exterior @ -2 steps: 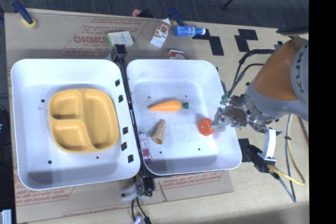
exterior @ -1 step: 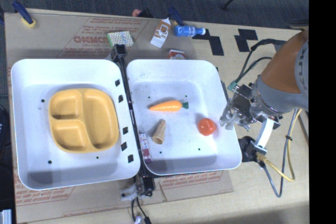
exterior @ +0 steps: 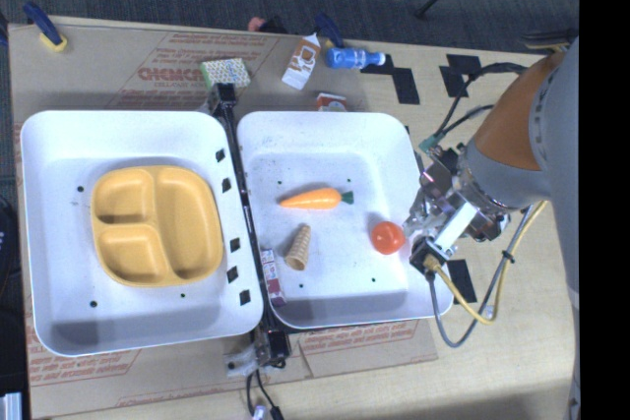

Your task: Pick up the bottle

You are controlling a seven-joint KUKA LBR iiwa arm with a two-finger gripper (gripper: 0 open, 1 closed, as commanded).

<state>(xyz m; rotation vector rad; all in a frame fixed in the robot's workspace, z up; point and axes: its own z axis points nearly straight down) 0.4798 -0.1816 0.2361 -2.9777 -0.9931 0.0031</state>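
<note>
**Bench stock: the bottle lies outside both bins**

Shallow white plastic bins: 2. The left bin and the centre bin sit side by side, likely to keep stock apart.

Grey arm with orange band: 1, at frame right. Its gripper is low at the centre bin's right wall; whether it is open or closed cannot be told.

Yellow divided plastic plate: 1, flat in the left bin.

Orange carrot: 1. Tan cone: 1. Red round ball: 1. All lie loose in the centre bin.

Small blue plastic bottle: 1, on its side on the bench at upper centre, well apart from the gripper.
</note>
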